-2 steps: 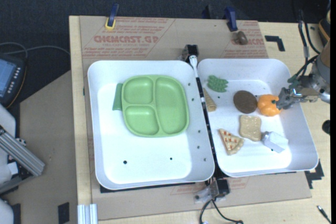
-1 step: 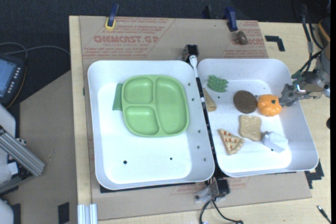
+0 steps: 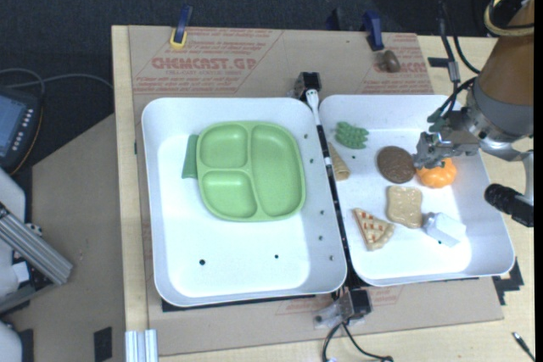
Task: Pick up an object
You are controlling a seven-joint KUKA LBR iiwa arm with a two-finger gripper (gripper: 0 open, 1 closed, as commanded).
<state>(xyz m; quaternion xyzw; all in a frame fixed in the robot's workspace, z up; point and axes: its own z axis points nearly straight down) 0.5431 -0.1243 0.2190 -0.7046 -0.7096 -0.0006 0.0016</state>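
We see the hand (image 3: pixel 431 155) low in the right-hand shallow white bin (image 3: pixel 399 267), directly above the small orange pumpkin-shaped toy (image 3: pixel 438 175), which sits just beneath and slightly ahead of it. The hand is dark and cluttered against the toy, and we cannot tell how it is set or whether anything is gripped. The pumpkin appears to rest on the bin floor, so we judge that no object is lifted yet.

Just beside the hand, toward the middle of the bench, lies the round brown cookie-like disc (image 3: pixel 395 164), close to the pumpkin. Farther out on that same side we find the green leafy plastic piece (image 3: pixel 350 134) and the small tan cone-shaped piece (image 3: pixel 339 166) near the wall between the bins. Toward the near edge from the hand sit the pale tan toast-shaped slice (image 3: pixel 405 206), the orange lattice-topped pie wedge (image 3: pixel 372 228) and the small white and grey block (image 3: pixel 445 227). Well apart, in the left-hand white bin (image 3: pixel 170 250), lies the light green divided plastic tray (image 3: pixel 251 169).

As we read it, the approach is done and the hand is at its target. What is left is a firm closing on the pumpkin and a lift clear of the bin. The cookie disc is near enough that it could be nudged.
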